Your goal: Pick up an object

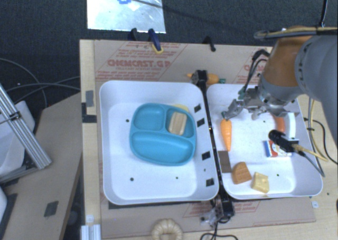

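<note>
The gripper (233, 111) hung over the right bin (306, 183), just above the carrot (226, 134); finger state could not be told. The left bin (119, 181) held a blue tray (158, 141).

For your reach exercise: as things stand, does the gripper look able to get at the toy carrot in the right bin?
Probably yes. The gripper hangs just above the carrot, whose top lies uncovered, apart from other items.
</note>
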`<state>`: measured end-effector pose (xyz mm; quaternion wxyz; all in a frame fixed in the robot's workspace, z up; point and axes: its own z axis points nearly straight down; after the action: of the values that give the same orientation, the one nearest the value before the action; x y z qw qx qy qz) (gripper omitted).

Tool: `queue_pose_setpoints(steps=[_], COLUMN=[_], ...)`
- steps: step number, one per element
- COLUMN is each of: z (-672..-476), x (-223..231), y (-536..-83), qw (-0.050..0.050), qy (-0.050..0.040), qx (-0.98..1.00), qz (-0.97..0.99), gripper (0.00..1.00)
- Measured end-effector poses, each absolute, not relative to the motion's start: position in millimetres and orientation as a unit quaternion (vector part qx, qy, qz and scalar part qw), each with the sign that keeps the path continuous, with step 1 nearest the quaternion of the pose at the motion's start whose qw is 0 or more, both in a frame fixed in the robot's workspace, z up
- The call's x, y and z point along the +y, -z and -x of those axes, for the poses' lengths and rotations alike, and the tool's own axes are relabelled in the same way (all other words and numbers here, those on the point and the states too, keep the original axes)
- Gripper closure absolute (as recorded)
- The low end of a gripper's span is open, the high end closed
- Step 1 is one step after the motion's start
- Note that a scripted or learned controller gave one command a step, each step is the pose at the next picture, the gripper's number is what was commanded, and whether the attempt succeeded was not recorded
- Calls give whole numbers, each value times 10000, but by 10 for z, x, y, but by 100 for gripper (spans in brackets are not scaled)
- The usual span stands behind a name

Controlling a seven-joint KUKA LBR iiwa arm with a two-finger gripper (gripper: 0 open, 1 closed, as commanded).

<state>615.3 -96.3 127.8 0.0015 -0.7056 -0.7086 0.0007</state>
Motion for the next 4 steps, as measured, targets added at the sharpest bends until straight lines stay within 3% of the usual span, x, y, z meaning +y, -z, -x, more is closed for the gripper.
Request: queue_pose_setpoints(steps=[1, 2, 4], z=[-6150, -6167, -6146], x=[-957, -960, -1030], y=[-819, -954, -2146], qw=[13, -10, -32], qy=[-8, 9, 21], qx=[-7077, -7076, -7075], qz=[7065, 7067, 7067], gripper=[0, 100, 100])
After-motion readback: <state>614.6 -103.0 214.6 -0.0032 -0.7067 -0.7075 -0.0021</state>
